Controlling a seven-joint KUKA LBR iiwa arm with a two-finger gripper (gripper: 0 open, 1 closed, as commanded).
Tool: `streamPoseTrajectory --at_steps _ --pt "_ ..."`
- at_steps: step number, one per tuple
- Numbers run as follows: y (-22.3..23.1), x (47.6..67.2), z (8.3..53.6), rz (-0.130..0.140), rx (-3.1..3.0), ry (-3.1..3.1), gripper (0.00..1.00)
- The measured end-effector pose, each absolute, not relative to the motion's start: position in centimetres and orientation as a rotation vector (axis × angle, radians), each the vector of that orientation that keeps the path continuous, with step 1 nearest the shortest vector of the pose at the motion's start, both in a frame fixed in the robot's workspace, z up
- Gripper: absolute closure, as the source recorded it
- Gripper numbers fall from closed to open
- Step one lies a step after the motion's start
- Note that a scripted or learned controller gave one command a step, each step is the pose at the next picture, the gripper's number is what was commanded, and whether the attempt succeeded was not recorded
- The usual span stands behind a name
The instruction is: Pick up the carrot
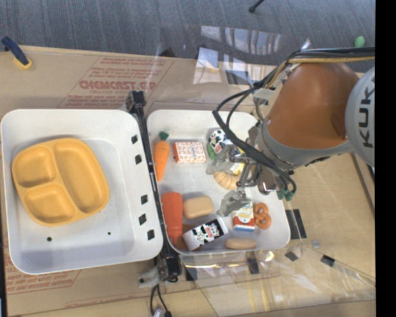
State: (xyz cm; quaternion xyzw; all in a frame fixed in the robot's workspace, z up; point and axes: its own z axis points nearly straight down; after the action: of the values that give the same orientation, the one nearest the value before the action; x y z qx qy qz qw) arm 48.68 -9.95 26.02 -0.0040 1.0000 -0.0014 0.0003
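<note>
The carrot (pixel 160 158) is small and orange with a green top. It lies lengthwise against the left wall of the right bin (pixel 277 226), green end pointing away from me. The arm's orange band and wrist hang over the right side of that bin. My gripper (pixel 241 180) is low among the items in the middle of the bin, over a pale yellow item (pixel 222 179). It is well to the right of the carrot and apart from it. Cables and the wrist hide much of the gripper.
Around the carrot lie a printed box (pixel 189 152), a red-orange cylinder (pixel 172 216) and a tan block (pixel 198 207). Two cow-print cartons (pixel 204 233), a pretzel pack (pixel 254 216) and a sausage (pixel 241 244) lie nearer the gripper. The left bin (pixel 119 243) holds a yellow divided plate (pixel 59 179).
</note>
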Motion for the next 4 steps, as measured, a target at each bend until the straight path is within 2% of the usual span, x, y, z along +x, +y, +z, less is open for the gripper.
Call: streamPoseTrajectory --at_steps 1,2,3,4 --pt "-13.6 55.7 11.1 -0.004 0.221 3.111 0.0" --pt "-15.4 57.5 10.3 0.003 0.236 3.115 0.0" --pt "-19.6 60.6 9.5 -0.002 0.359 3.114 0.0" --pt "-19.4 60.8 10.7 -0.004 0.346 3.11 1.0"
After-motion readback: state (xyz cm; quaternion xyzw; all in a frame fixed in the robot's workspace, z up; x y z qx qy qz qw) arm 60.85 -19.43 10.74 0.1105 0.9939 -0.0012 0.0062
